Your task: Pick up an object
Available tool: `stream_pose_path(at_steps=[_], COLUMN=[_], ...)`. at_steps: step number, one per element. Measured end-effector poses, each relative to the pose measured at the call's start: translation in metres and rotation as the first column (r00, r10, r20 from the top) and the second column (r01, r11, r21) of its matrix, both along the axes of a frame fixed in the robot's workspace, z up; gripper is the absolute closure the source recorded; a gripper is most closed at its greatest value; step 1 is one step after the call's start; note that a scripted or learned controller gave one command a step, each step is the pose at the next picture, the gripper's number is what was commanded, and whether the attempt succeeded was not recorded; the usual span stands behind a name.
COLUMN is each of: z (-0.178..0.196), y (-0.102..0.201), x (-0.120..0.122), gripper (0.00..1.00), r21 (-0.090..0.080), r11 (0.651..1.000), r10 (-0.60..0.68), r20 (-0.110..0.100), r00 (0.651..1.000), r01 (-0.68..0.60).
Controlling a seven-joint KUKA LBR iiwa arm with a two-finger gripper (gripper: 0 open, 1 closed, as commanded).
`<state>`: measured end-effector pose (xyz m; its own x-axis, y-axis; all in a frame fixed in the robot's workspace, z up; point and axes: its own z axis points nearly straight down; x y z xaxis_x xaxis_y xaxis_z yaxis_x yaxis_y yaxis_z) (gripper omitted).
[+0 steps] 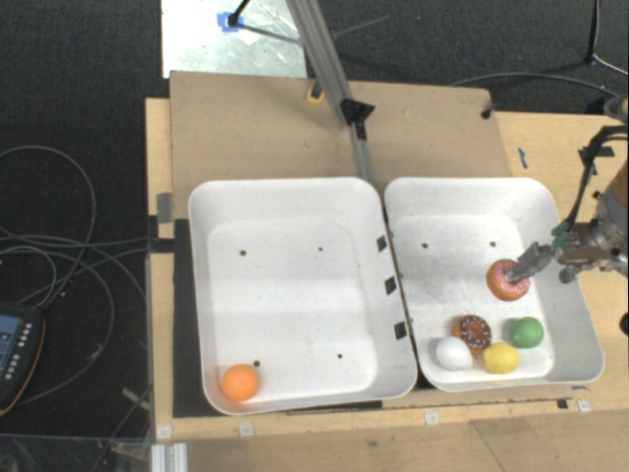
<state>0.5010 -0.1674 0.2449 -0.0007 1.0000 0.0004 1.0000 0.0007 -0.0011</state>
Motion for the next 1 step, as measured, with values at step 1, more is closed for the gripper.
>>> stream_pose_path(at_steps=[1], z=[-0.0472], y=[0.0093], x=[0.0025], gripper=[0.00], r21=[0.001], r11=[1.000], r10=[0.001], r20=[-0.002], r00=[1.000], r01=[-0.001])
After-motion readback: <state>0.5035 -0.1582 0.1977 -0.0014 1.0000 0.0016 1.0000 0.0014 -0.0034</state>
